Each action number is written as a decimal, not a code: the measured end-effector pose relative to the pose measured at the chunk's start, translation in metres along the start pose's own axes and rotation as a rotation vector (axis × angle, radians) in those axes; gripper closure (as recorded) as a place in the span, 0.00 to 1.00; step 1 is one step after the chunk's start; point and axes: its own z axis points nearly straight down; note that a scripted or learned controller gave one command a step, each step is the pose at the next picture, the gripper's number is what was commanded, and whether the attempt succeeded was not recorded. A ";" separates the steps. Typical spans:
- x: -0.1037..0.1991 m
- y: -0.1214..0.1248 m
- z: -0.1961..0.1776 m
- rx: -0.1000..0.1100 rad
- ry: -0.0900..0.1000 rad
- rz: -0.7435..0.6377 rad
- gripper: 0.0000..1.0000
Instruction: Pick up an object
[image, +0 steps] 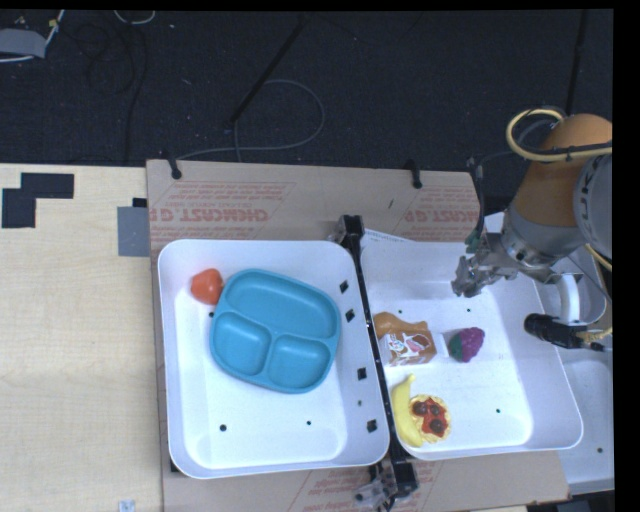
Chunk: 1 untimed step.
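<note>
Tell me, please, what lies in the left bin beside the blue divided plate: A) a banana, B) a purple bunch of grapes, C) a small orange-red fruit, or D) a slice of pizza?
C: the small orange-red fruit rests at the upper left edge of the blue divided plate in the left bin.

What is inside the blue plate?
The blue plate in the left bin has three compartments, all bare. Whatever lies under the plate is covered.
</note>
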 end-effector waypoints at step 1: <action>-0.001 0.000 -0.052 0.000 0.000 -0.002 1.00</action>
